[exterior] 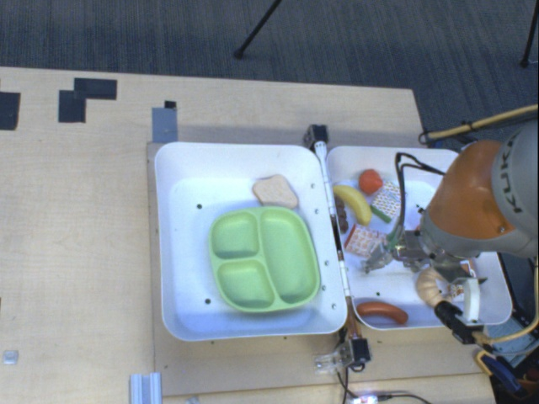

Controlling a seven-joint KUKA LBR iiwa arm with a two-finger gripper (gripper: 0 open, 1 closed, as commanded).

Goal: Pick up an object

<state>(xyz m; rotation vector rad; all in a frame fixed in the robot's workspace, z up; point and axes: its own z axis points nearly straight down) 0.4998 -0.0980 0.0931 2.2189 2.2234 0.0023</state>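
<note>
Pale wooden tabletop (76,251) carries both bins. End effector (376,259), grip state indeterminate, hovers near checkered flat packet (360,241); descent should centre squarely over packet before closing.

Several small objects are lying in the right bin (504,303). A yellow banana (353,202) is resting at a slant near the bin's left wall, its upper end pointing toward the far left corner. Just beyond it, a round red tomato (370,180) is sitting close to the far wall. A checked red-and-white packet (362,241) is lying flat below the banana, and a second patterned packet (387,199) is lying just beside the tomato. A reddish-brown sausage (382,313) is stretching lengthwise along the near wall. A pale, rounded beige piece (428,286) is sitting near the bin's middle, partly hidden
</note>
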